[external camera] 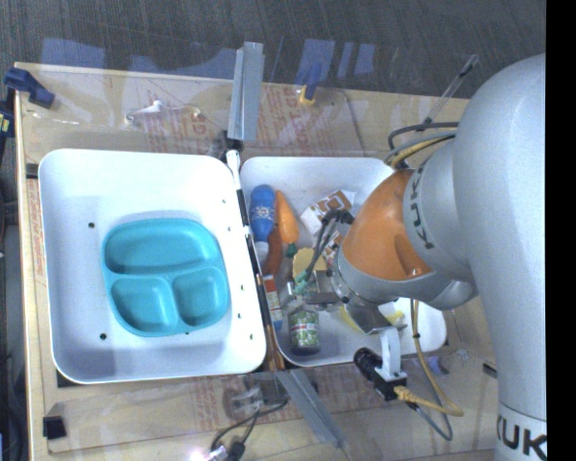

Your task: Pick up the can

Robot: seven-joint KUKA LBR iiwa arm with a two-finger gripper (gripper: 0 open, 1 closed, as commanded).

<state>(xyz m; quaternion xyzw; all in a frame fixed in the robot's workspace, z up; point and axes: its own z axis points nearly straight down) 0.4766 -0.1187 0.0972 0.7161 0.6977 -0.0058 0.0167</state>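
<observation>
progress is at the approach stage; no lift is evident.

left bin (67,257): a shallow white bin that holds a blue compartment tray (165,275) with one long section above two smaller ones. nothing lies in the tray sections, and nothing relevant to the task sits in this bin.

divider: the two bins meet at a narrow seam, with a grey bracket (245,89) standing on the bench beyond the seam.

right bin (317,166): this bin holds a cluster of items. a blue bottle (261,211) lies along the left wall, with an orange item (285,221) just beside it. a small packet with a printed label (331,205) lies further right. the can (303,329) rests near the front-left corner of this bin, on the bin floor, with a dark top and a green speckled label. it appears upright or slightly tilted; which one cannot be told.

gripper (312,281): the tool end of the arm hangs low over the right bin, just above and beside the can. the wrist and the orange band cover most of the tool, so whether the pincer is wide, narrow or closed on anything cannot be told.

judgement: the arm is positioned in the correct bin and near the target. the can lies on the bin floor, so grasp, closure and lift remain to be done.
</observation>
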